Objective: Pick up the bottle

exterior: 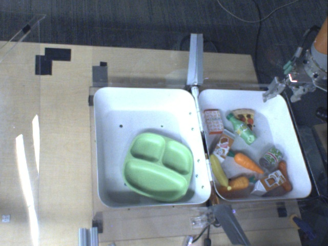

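Camera view | left bin: green tray | right bin: green bottle, toy food | gripper: spread, empty

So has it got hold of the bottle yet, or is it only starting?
Only starting. The green bottle lies untouched in the right bin, beside a pizza slice. The gripper hovers over that bin's far corner, carrying nothing. Reaching, gripping and lifting all remain.

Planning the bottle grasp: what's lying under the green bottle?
A pizza slice pokes out from beneath the bottle, in the right bin. How far it extends under the bottle is hidden.
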Action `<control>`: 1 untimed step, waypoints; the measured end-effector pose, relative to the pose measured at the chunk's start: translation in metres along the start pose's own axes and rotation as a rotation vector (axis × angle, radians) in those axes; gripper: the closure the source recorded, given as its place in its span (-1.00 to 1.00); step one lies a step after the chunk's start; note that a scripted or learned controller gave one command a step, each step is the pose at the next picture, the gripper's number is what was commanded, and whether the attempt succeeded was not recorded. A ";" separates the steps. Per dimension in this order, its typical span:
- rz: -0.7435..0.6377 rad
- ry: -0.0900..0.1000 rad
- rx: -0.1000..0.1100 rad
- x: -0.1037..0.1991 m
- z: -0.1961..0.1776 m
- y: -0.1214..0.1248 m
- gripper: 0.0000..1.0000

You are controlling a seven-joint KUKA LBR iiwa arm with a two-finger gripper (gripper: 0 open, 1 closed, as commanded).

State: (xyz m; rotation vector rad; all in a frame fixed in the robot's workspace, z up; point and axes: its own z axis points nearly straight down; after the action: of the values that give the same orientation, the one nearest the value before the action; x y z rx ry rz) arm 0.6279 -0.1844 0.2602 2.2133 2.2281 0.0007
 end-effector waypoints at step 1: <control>-0.190 0.001 0.001 0.025 0.131 -0.013 -1.00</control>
State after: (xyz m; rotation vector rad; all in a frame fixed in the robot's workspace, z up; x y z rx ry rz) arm 0.6151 -0.1591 0.1294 1.9926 2.4292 0.0008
